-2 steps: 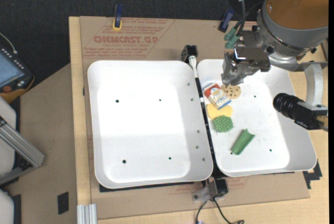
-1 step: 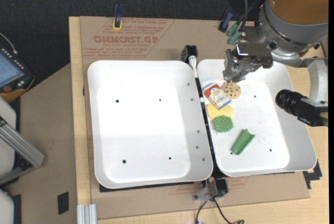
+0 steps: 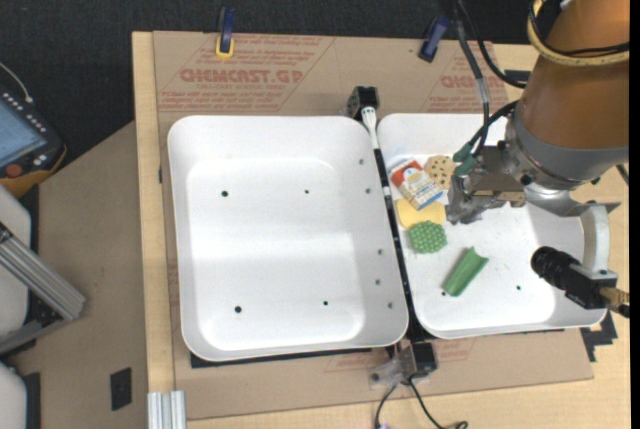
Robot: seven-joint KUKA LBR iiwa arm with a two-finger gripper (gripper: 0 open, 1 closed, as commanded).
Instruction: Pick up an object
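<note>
Two white bins side by side; gripper hangs low in the right bin, whether open or closed can't tell. Just left of it: yellow piece, red-white box, tan dotted block. Green bumpy ball below-left, green block below. Left bin alongside.
</note>
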